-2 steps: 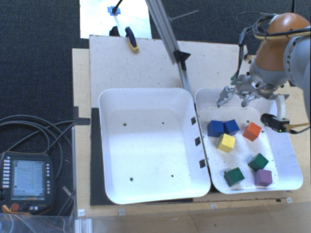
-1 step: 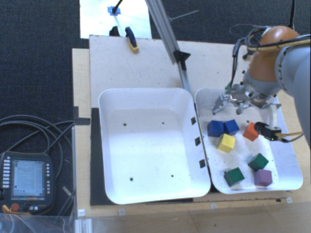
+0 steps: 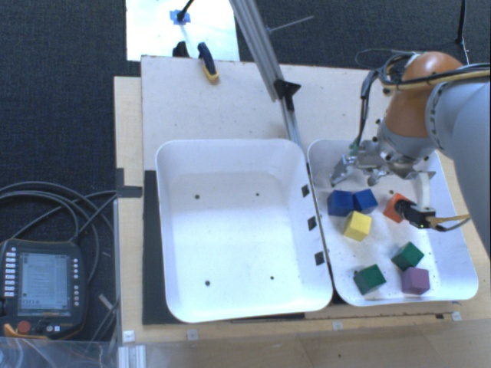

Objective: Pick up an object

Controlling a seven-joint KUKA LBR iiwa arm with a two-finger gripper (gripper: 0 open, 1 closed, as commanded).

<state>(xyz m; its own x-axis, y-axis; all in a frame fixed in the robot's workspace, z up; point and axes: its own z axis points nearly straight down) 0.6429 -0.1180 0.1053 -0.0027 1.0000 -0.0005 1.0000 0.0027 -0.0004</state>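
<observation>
No words, numbers, brand marks or signs are showing clearly enough to be read anywhere in this view. The handheld control panel (image 3: 42, 286) at the lower left is displaying a lit screen (its contents are coming through only as a pale blur), and its rows of side buttons are carrying no legible marks.

Open room around green block (image 3: 369, 278)

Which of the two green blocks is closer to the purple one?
The darker green block, right above the purple block; the other green block sits farther left.
</observation>
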